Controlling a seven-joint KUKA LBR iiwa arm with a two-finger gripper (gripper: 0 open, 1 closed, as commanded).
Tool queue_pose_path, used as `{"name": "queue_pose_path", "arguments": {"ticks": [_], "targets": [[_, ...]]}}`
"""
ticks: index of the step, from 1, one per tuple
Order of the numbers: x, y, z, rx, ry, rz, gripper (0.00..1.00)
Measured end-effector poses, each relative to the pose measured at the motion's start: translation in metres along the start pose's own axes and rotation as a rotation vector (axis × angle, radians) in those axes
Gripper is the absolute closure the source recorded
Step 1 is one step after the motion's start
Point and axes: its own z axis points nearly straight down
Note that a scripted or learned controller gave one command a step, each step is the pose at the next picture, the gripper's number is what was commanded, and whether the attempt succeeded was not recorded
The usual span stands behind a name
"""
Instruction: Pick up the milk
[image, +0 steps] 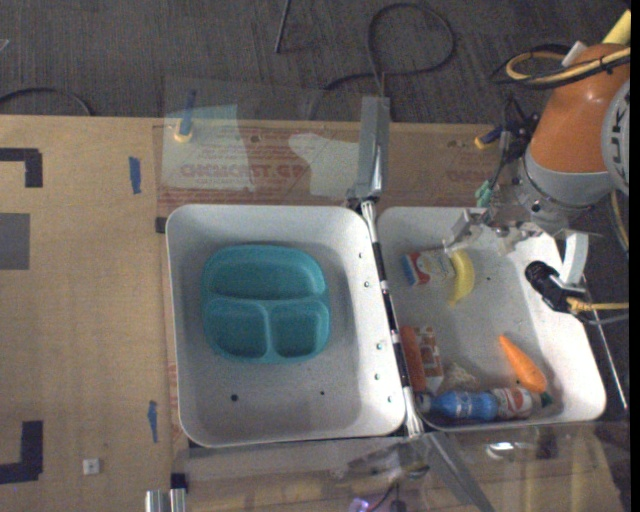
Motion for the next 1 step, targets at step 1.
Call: {"name": "queue_pose_path", "arguments": {"ticks": [1], "targets": [[-0.0608,-0.1170,0.1155,-0.007,-0.001,0.111,0.00]]}}
